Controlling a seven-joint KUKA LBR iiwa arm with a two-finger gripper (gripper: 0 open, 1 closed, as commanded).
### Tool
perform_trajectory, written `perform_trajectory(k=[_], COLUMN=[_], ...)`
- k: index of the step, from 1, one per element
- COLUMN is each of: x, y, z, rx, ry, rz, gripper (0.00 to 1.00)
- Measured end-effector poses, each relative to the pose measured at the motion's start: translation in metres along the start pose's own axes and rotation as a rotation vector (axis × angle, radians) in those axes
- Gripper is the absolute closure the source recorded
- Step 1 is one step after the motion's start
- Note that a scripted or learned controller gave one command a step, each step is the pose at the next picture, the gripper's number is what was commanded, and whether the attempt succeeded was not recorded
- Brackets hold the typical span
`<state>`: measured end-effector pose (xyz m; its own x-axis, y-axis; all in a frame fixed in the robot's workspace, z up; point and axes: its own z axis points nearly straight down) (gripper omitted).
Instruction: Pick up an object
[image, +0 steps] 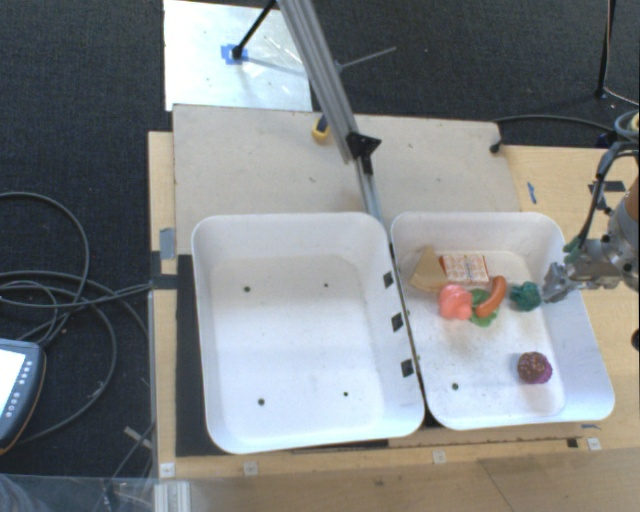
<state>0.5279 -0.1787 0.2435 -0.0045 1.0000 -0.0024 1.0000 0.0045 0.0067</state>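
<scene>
You've got the surface (260, 160) carrying two white bins side by side, and the left bin (300, 330) gives you a wide floor of open room. The right bin (575, 340) is the busy one: its upper half is crowded, while the lower left of its floor lies open. The arm's gripper (553, 283) reaches in over that bin's right rim, just beside the green toy (525, 295); you cannot tell from here whether it is apart or together, and nothing shows clamped in it. Up by the back wall sits a tan wedge (426, 268) touching a small card with red print (465, 267), the writing too small to read. Just below, a pink-red toy (455, 302) presses against an orange carrot-like piece (490, 298). Well apart, near the front right corner, rests a dark purple ball (534, 367) with clear space around it.
</scene>
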Motion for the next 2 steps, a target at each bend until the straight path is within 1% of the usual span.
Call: perform_trajectory(k=[1,2], x=[-0.001,0.05], y=[0.002,0.017], z=[-0.054,-0.056], rx=[-0.001,0.003], ry=[-0.001,0.003], rz=[-0.001,-0.006], gripper=[1.0,1.0])
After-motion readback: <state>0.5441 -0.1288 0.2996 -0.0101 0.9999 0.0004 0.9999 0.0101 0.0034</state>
